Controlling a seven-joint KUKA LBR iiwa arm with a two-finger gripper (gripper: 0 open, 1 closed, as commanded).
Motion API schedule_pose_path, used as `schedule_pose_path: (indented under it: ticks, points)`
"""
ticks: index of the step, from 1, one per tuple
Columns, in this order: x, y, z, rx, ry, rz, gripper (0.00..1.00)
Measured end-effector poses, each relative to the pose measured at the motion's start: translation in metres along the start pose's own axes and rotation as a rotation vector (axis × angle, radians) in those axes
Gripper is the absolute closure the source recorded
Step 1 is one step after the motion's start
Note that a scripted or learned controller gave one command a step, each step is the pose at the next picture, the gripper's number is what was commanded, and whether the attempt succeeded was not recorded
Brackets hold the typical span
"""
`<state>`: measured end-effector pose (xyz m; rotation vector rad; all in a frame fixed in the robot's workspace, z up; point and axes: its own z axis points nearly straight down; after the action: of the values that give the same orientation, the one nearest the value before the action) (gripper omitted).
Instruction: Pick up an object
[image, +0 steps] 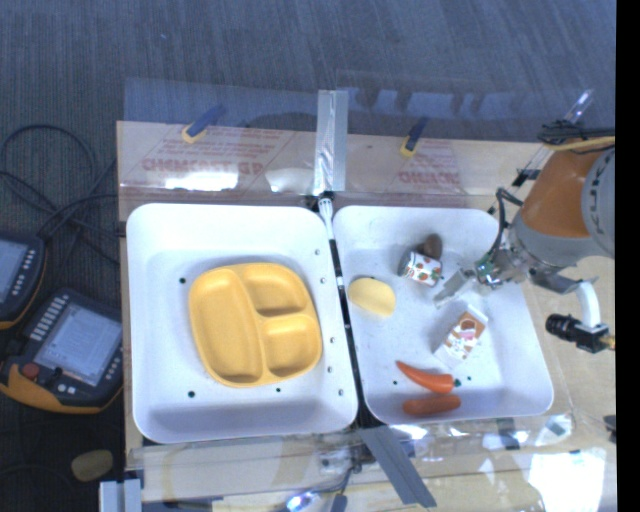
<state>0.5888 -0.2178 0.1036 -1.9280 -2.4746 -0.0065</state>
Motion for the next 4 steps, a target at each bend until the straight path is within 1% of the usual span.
schedule_pose_path:
  ticks: [1,2,3,4]
  points:
    - [0.029,-0.065,0.013,-0.019,-0.010,0.110,0.00]
    - [0.027,-0.065,0.007,-0.016,-0.009,0.113,1.00]
    - [0.027,-0.065,0.007,-0.015,-0.009,0.113,0.00]
    - [0.064,-0.078,0.013,-0.017,-0.024,0.035,0.00]
